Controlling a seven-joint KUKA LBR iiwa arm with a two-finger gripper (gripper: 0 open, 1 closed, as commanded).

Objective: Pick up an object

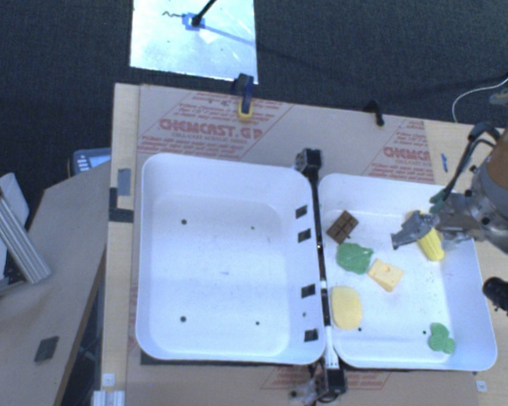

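In the right bin (479, 347), nearest first, lie a green piece (440, 339), a yellow oval (346, 307), a cheese wedge (386, 275), a green leafy piece (353, 256) and a brown chocolate bar (343, 226). The gripper (416, 232) hangs beside a yellow corn cob (431, 246); whether its fingers grip it, I cannot tell. The left bin (160, 168) sits alongside on the table (269, 124).

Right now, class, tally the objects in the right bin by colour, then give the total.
Yellow: 3: corn cob, cheese wedge, oval piece
Green: 2: leafy piece, small piece
Brown: 1: chocolate block
Total: 6
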